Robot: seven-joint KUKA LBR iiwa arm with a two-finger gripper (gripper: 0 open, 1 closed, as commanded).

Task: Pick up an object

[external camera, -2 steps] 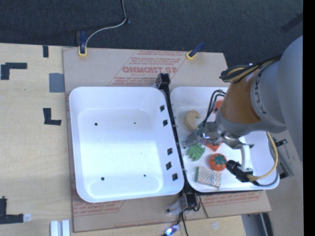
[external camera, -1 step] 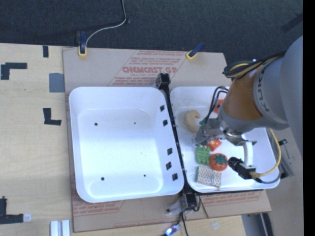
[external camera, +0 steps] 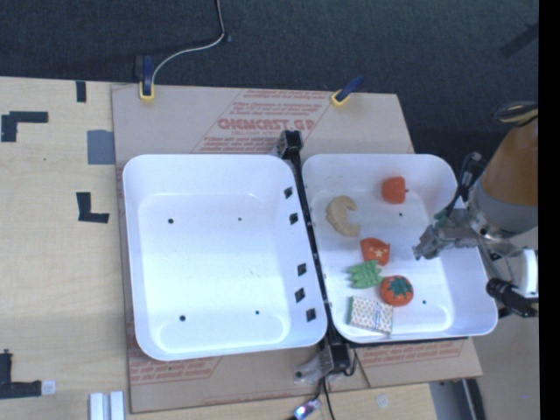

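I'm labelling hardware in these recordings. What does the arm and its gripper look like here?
The arm is grey with a broad orange band above the wrist. A thin dark cable or rod runs alongside it toward the wrist. The gripper is a small dark grey metal assembly, with a white and black fitting below it.

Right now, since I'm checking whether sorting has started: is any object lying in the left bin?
No, the left bin holds no objects; the toys, such as the croissant, lie in the right bin.

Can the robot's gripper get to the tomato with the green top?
Probably yes. The gripper hangs over the right bin, and the tomato lies just below and to the left of it in the picture, with bare white floor between them.
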